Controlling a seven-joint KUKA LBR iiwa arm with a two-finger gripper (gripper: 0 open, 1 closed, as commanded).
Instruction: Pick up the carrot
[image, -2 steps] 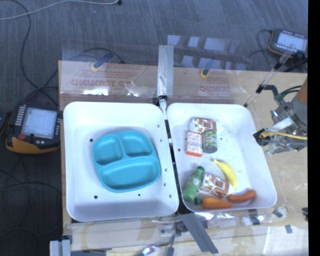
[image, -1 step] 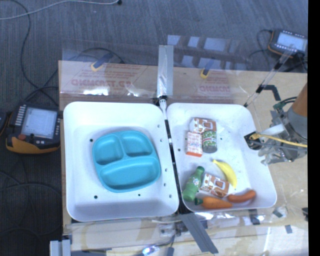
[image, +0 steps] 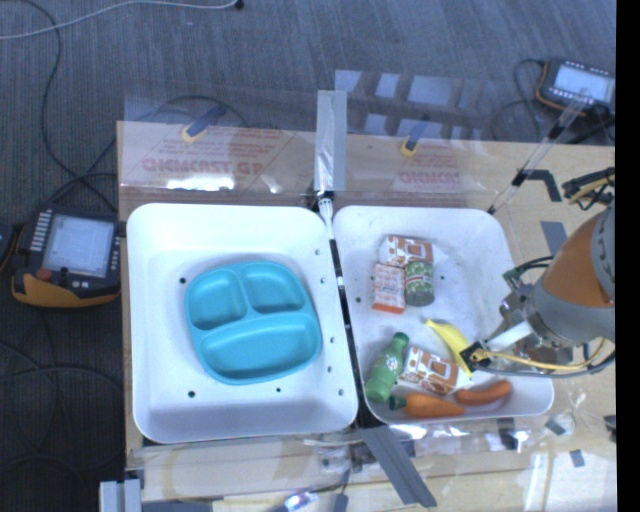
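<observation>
The carrot (image: 436, 406) is an orange stick with a dark green end. It lies flat along the front wall of the right bin (image: 500, 232), just below a brown and white snack box (image: 432, 371). A reddish sausage (image: 485, 393) lies touching its right end. My gripper (image: 507, 340) hangs over the right side of this bin, above and to the right of the carrot and apart from it. Nothing shows between it and the carrot except the sausage and a yellow banana (image: 449, 341).
The right bin also holds a green bottle (image: 385, 368), a dark can (image: 419, 285) and two small cartons (image: 389, 285) near the back. In the left bin (image: 150, 300) sits a blue divided plate (image: 255, 320). A narrow ridge separates the bins.
</observation>
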